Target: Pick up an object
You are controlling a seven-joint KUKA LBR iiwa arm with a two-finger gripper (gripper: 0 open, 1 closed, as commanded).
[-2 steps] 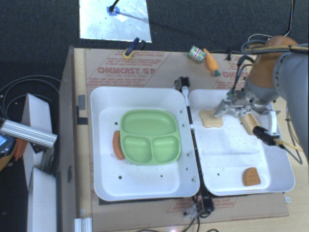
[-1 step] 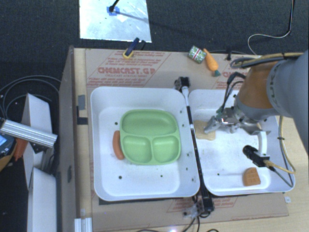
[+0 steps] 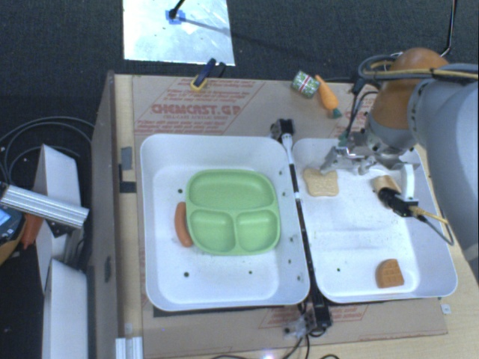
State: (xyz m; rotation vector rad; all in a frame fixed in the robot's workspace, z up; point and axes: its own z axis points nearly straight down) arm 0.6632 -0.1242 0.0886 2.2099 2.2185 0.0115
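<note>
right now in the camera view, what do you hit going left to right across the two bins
hot dog → green divided plate → toast slice → waffle-like brown piece

Well left of the end effector [image 3: 346,158], a blue clamp [image 3: 207,73] lies on the desk [image 3: 224,103]; a small green can [image 3: 305,83] and toy carrot [image 3: 327,95] sit just behind it
</note>
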